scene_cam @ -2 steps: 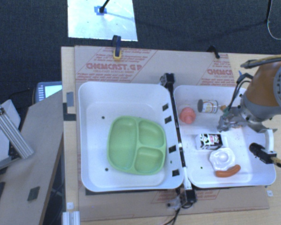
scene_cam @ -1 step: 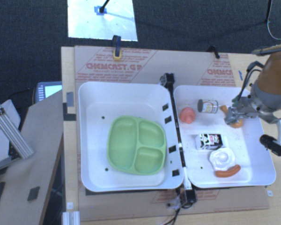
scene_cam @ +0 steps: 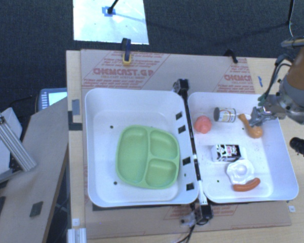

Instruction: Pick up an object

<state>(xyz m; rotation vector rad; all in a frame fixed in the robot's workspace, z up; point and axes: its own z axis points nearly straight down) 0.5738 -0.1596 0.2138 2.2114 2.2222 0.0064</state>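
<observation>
Camera view has the gripper [scene_cam: 259, 116] low over the right bin [scene_cam: 289, 178], just above the orange curved toy [scene_cam: 253, 128]; I cannot tell how it is set. The toy lies directly beneath it, long axis slanting from upper left to lower right, fat end away from the small can [scene_cam: 225, 115]. A good grasp would likely close across that axis, at mid-length.

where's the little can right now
The can lies on its side near the back of the right bin, between the pink ball and the end effector.
</observation>
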